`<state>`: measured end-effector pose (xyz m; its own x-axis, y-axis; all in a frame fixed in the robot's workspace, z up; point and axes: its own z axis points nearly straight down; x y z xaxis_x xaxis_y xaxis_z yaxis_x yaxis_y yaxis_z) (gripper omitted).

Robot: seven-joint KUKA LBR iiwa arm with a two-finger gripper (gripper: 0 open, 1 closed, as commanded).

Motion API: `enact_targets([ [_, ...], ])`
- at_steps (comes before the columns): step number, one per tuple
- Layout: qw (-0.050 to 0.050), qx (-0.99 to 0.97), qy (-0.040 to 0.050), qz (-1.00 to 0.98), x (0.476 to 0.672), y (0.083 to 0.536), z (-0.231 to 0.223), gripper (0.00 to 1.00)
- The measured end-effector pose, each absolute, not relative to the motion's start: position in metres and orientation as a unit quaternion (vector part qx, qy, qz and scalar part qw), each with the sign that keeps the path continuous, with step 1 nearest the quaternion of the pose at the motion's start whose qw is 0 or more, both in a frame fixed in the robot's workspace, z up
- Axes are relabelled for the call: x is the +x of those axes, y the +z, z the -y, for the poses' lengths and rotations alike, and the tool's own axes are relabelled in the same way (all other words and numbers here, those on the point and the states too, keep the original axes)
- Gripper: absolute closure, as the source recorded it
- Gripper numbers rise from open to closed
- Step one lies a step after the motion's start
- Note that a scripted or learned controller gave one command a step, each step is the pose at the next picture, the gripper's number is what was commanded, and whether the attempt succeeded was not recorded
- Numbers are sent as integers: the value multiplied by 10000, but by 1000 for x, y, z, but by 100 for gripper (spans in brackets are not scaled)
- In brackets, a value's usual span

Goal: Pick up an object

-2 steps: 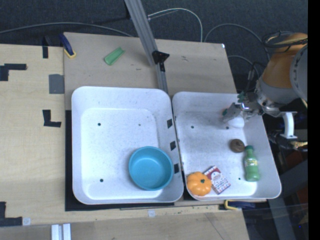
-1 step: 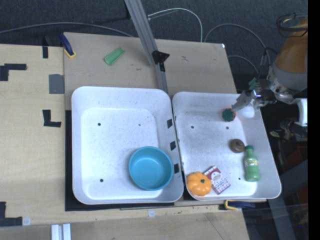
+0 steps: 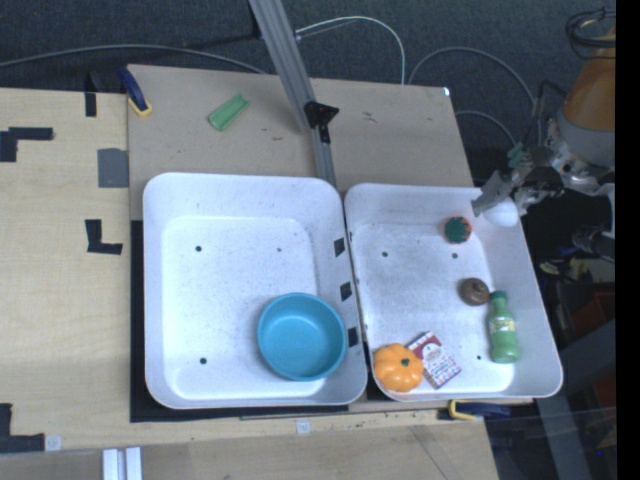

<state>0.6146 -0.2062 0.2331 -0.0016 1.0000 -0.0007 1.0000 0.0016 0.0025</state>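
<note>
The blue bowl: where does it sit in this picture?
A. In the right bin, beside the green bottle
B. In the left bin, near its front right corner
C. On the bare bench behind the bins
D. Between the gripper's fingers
B. The blue bowl rests on the floor of the left bin, close to the wall shared with the right bin, where the green bottle lies.
</note>
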Motion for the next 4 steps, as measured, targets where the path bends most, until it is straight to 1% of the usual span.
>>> enact_targets([
  [1, -6, 7054, -3, -7088, 619, 227, 162, 100],
  [2, -12, 7047, -2, -7095, 621, 218, 105, 100],
  [3, -8, 7042, 6, -7100, 628, 227, 44, 100],
  [4, -13, 7043, -1, -7099, 635, 219, -17, 100],
])
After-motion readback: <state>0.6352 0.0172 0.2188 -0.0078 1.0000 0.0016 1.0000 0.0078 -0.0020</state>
